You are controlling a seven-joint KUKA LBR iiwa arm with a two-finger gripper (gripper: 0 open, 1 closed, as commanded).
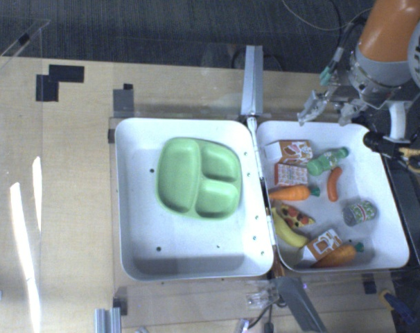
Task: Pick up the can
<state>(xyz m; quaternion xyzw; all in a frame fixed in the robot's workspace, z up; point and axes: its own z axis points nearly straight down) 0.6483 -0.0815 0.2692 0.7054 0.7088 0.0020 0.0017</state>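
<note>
- Grey-green can [360, 212] lies in the right bin [394, 200], toward that bin's right wall, about mid-depth; nothing touches it.
- Rel. to the can: red sausage-shaped toy [333, 183] just up-left, green bottle [328, 161] further up-left, carrot [291, 193] well to the left, banana [287, 227] down-left, small box w/ a second carrot [333, 248] below.
- Gripper [327, 109] hovers above the bin's back rim, well up from the can & a bit left; fingers [308, 109] look spread, pinching nothing.
- Step, as I judge it: approach only, no grasp begun. Can not yet reached.
- Next move prob. needs travel toward the near-right, over bottle & sausage toy, then a straight drop onto the can w/ fingers open wide enough for its body.
- Can looks tipped on its side: rounded body w/ one paler end face turned right & slightly up. Long axis seems roughly left-right, tilted a little; too small to be sure.
- If so, fingers should close across the axis, i.e. front-to-back.
</note>
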